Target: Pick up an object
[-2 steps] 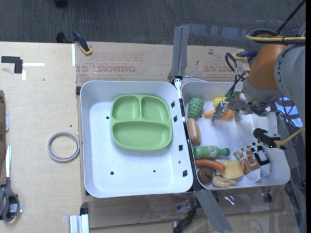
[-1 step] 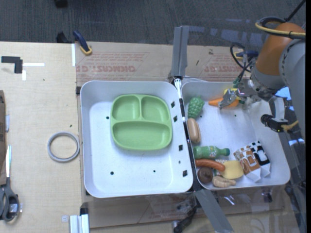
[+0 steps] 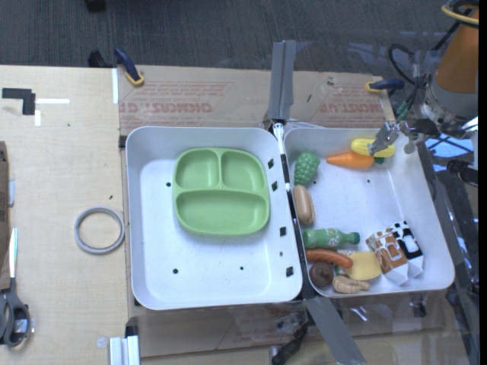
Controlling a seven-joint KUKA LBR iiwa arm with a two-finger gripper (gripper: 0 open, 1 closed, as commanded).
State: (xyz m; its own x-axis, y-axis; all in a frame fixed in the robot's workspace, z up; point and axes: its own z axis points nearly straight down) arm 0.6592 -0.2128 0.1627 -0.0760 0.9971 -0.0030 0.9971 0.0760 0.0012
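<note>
The right bin (image 3: 426, 196) holds several toy foods. At its back lie a yellow fruit (image 3: 365, 144) and an orange carrot (image 3: 347, 159). My gripper (image 3: 380, 144) hangs at the bin's back right, right over the yellow fruit's right half, and hides part of it. I cannot see anything lifted. Further forward lie a green bumpy fruit (image 3: 306, 167), a hot dog (image 3: 303, 204), a green bottle (image 3: 329, 238), a red sausage (image 3: 329, 257), a yellow cheese piece (image 3: 366, 265) and a white and orange carton (image 3: 393, 252).
The left bin (image 3: 152, 265) bears a green divided plate (image 3: 221, 191). A metal divider (image 3: 281, 90) runs between the bins. On the bench at the left lie a grey tape ring (image 3: 99, 229) and scissors (image 3: 14, 314). Cables (image 3: 411, 59) hang by the arm.
</note>
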